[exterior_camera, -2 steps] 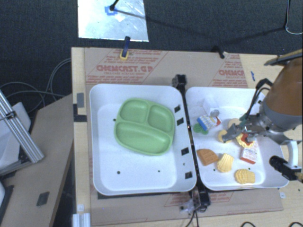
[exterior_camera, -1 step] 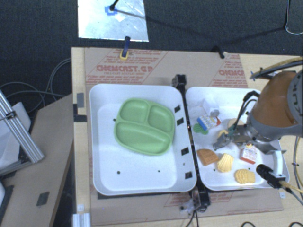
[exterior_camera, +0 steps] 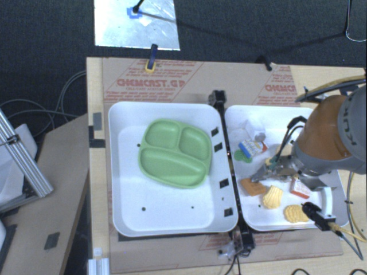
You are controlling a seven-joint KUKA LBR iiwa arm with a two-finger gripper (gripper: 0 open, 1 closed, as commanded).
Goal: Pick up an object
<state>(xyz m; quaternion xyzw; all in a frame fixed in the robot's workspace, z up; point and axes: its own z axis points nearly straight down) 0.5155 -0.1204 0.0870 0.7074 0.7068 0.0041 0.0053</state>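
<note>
Right bin [exterior_camera: 252, 225], 6 o'clock: yellow ridged piece [exterior_camera: 273, 196] and brown piece [exterior_camera: 250, 186], touching; both judged light, rigid, best pinched across the narrow sides. Gripper [exterior_camera: 268, 171] just above them at 12 o'clock; jaw state cannot be told. Farther, 9 o'clock: green divided plate [exterior_camera: 175, 153] in left bin [exterior_camera: 120, 171].

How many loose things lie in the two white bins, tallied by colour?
Green: 1, the green plastic divided plate in the left bin
Yellow: 2, the ridged yellow piece and the flat yellow piece
Orange-brown: 1, the flat orange-brown piece
Blue-and-white: 1, the small blue-and-white packet
Total: 5 that can be told apart; others near the arm are unclear.
</note>
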